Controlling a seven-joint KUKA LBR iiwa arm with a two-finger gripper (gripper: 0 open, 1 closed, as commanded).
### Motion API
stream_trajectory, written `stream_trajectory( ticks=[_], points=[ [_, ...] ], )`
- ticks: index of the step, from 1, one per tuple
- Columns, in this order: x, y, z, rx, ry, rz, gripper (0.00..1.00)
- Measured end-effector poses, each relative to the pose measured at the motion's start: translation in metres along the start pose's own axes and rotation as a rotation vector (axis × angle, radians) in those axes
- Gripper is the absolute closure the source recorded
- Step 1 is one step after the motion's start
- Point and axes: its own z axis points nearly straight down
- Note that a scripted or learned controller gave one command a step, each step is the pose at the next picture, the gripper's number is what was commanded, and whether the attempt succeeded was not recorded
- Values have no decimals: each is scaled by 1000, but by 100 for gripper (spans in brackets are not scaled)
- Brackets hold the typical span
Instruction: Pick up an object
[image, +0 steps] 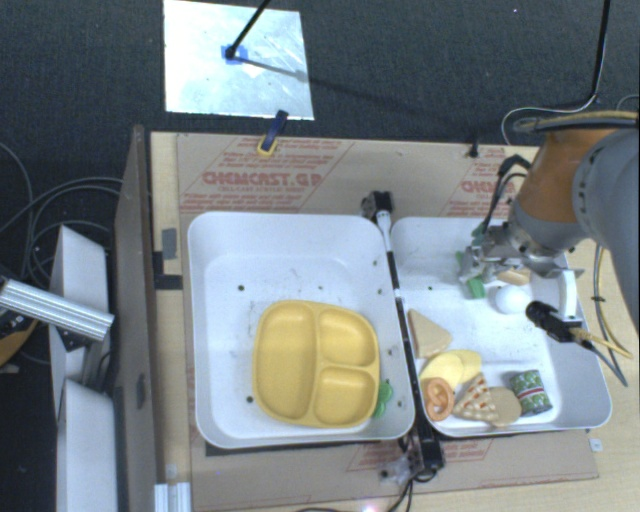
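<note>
Green can foreground; end effector over right bin.

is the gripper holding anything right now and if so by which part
It cannot be told. The gripper is low in the right bin, close to a white egg-shaped thing and a green piece, but no object visibly sits between its fingers.

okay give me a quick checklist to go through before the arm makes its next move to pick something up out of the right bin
1. Gripper is over the right bin: ok.
2. Something sits under it, a white egg-shaped piece: ok.
3. An object already held: cannot tell.
4. Other targets lie free at the near end, such as the green can and pretzel: ok.
5. Yellow divided plate lies apart in the left bin: ok.
</note>
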Motion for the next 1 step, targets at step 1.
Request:
stream_trajectory(
  ticks=[1],
  points=[
    [77,-11,-101,-3,2,-9,100]
  ],
)
